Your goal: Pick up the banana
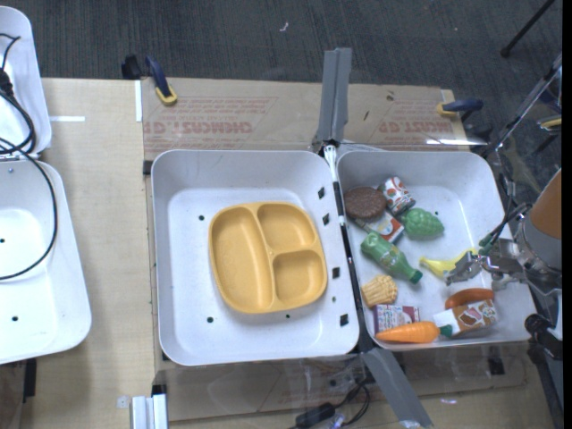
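Dark carpet lies behind a pale wooden tabletop (pixel 98 195) that carries two white bins side by side, clamped cardboard at their 12 o'clock edge.

Left bin (pixel 179 266): one yellow divided plate (pixel 266 257), centred, likely a drop-off spot for sorted items.

Right bin (pixel 465 172): toy food in a loose heap, probably tipped in to make a cluttered pick. Brown patty (pixel 364 203) and a small can (pixel 396 193) at 11 o'clock; green knobbly fruit (pixel 424 223) near centre; green bottle (pixel 390 259) lying slantwise at 8 o'clock; corn (pixel 379 289) below it; carrot (pixel 409 332) and a red box (pixel 396 314) along the 6 o'clock wall; a red-labelled bottle (pixel 472 315) at 5 o'clock.

Banana (pixel 438 265): small, yellow, lying flat on the bin floor right of the green bottle, apart from it, about 4 o'clock from bin centre.

Hand (pixel 466 266): enters from 3 o'clock, low in the bin, its tip at the banana's right end. Metal parts blur against the bin; cannot tell how far open it is, nor whether it has hold of anything.

Judgement: approach or grasp stage. Banana is not yet lifted.
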Motion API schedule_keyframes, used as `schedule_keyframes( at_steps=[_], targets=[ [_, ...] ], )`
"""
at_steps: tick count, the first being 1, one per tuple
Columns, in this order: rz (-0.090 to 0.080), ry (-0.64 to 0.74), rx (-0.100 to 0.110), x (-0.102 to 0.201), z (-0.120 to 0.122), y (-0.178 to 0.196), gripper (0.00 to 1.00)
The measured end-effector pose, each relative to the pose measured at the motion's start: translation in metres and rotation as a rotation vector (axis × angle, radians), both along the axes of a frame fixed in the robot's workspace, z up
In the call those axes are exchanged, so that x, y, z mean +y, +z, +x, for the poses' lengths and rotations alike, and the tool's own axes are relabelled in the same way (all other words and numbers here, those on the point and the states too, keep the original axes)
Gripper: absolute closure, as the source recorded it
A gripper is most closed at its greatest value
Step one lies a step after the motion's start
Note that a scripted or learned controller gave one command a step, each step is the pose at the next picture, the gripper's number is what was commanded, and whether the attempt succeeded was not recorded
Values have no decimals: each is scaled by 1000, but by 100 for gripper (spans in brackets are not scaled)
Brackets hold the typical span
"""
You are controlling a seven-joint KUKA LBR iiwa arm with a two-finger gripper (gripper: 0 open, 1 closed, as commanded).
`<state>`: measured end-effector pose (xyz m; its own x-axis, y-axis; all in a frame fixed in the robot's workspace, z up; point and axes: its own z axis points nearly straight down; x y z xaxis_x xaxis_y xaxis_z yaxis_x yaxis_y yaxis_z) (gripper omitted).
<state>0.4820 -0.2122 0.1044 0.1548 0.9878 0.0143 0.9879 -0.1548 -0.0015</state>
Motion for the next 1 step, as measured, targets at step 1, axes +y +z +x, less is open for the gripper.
schedule_keyframes(
  at_steps=[1],
  targets=[
    [0,0,0,0,0,0,0]
  ],
)
